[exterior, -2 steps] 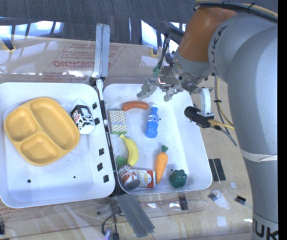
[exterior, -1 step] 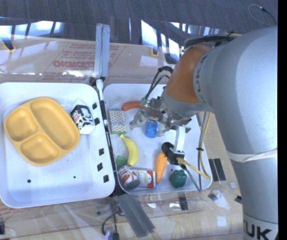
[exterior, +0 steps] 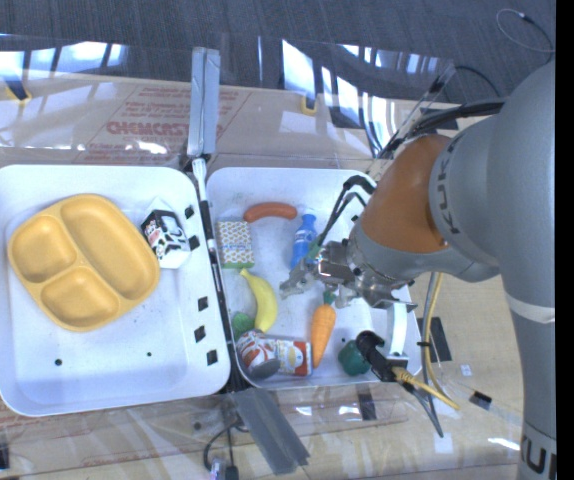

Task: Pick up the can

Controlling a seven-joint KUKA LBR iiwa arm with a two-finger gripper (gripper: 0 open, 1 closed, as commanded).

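The can, red and white, lies on its side at the front edge of the right bin. My gripper hangs over the middle of that bin, between the blue bottle and the carrot. It is behind the can, a little to the right, and apart from it. Its fingers look open with nothing between them. The grey arm with its orange band covers the bin's right side.
Around the can lie a banana, a green item and a small green piece. A sausage and a patterned block lie farther back. The left bin holds a yellow divided plate and a small carton.
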